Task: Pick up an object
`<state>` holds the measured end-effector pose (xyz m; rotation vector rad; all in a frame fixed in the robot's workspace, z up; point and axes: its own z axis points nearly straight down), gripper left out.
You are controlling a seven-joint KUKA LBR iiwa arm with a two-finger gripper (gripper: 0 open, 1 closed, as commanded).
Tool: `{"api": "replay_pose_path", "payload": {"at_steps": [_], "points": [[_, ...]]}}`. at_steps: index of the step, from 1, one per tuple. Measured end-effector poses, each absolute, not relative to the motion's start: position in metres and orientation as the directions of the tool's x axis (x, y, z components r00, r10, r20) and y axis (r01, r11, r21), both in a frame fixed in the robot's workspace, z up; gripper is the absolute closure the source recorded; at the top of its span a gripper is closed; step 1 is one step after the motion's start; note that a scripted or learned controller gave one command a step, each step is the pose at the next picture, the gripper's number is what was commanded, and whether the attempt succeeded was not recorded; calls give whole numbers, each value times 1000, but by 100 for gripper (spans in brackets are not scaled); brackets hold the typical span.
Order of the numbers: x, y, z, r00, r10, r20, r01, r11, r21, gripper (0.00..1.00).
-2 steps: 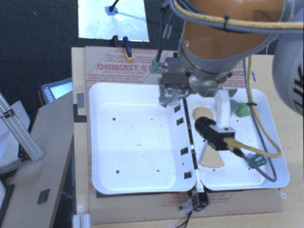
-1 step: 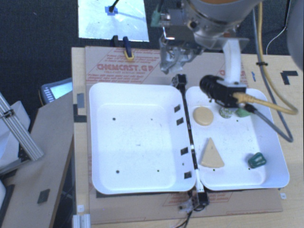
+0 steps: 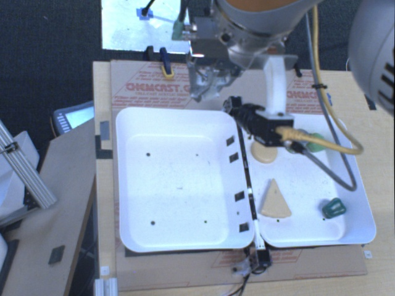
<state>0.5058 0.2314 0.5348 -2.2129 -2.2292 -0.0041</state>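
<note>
Objects numbered three in the right bin [image 3: 364, 227]: tan wedge [image 3: 274, 201], round disc [image 3: 265, 153], green piece [image 3: 333, 208]; finger state of the gripper [image 3: 207, 88] unclear.

Red print, seemingly "CHEMCAST", on the brown board [image 3: 148, 85].

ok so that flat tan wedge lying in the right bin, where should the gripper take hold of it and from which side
The flat tan triangular wedge lies flat with clear floor around it, so probably come straight down from above, with the fingers across its two long slanted edges near the narrow upper part, where it should fit between them.
</note>
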Motion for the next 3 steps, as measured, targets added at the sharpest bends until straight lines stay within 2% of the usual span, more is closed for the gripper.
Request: {"api": "replay_pose_path", "payload": {"at_steps": [1, 2, 3], "points": [[506, 230, 535, -5, 1000, 1, 1000, 5, 2, 0], [506, 230, 546, -8, 1000, 3, 1000, 8, 4, 100], [506, 230, 546, -8, 1000, 3, 1000, 8, 3, 0]]}}
